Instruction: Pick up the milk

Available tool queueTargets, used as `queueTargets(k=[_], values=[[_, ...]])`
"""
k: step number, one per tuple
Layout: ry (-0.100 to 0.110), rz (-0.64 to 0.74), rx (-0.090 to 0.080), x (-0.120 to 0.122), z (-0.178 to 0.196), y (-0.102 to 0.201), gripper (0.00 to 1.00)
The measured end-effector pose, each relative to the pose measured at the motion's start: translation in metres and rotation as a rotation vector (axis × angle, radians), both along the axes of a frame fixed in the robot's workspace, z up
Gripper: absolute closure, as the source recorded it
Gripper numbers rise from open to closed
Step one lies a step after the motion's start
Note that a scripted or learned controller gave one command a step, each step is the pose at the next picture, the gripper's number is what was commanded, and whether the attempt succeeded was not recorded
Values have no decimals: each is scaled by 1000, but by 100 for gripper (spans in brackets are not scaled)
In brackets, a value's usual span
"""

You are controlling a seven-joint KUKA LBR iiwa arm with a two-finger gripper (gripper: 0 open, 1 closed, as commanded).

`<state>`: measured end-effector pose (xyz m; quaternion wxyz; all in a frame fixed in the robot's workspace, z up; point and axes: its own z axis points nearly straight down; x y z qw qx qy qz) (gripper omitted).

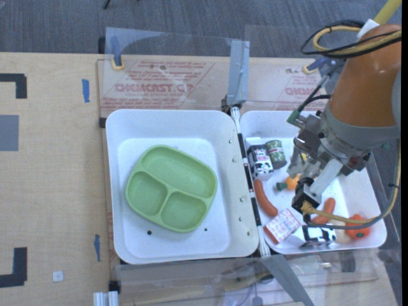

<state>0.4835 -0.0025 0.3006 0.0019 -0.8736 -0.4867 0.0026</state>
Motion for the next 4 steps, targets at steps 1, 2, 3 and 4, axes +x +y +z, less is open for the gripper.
queueTargets(k=[1, 2, 3, 4], values=[[-4, 60, -1, 3, 113, 14, 100], [-4, 63, -3, 4, 123, 15, 100], [-2, 239, 0, 25, 86, 27, 100], [-4, 185, 0, -5, -37, -12, 100]])
